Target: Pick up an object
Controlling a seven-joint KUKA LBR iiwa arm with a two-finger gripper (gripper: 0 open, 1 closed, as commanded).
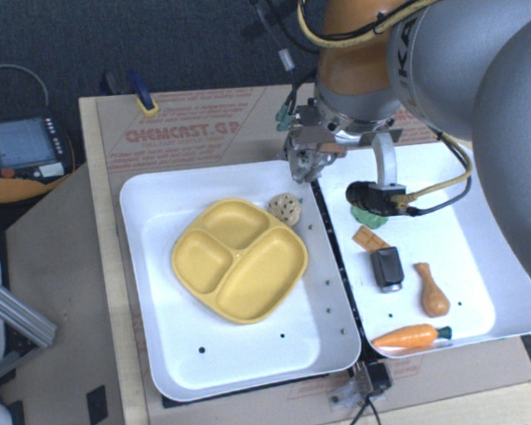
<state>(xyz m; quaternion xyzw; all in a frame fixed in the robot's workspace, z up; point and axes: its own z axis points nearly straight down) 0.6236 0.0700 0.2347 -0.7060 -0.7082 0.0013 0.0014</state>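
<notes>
**Jaws hang at the far end of the rib between the bins, cookie just to their near-left**

The tabletop (115,296) carries two white bins side by side. The left bin (167,356) holds a yellow divided plate (241,271) that takes up most of its middle, set at a slant. The right bin (478,280) holds the small things, all loose and apart from one another.

The arm (389,36) comes in from the right, and the gripper (308,167) sits over the far end of the rib where the two bins meet. I cannot tell whether the jaws are open or closed; nothing is visibly between them.

The nearest thing is a speckled cookie (286,208) in the left bin, just beside the plate's far right edge and apparently touching it. It lies a short way toward the near-left of the jaws. It is roundish, so no long axis sets the grip angle, but the plate crowds one side and the bin wall is close on the other, so room for the jaws looks tight.

In the right bin, from far to near: a dark green thing (368,214) partly under the wrist's black fitting, an orange block (371,238), a black block (387,268), a brown gourd shape (430,292) with its long axis running far to near, and a carrot (410,337) lying along the near wall. These have bare floor around them and, to my eye, would be easier to grasp.
</notes>
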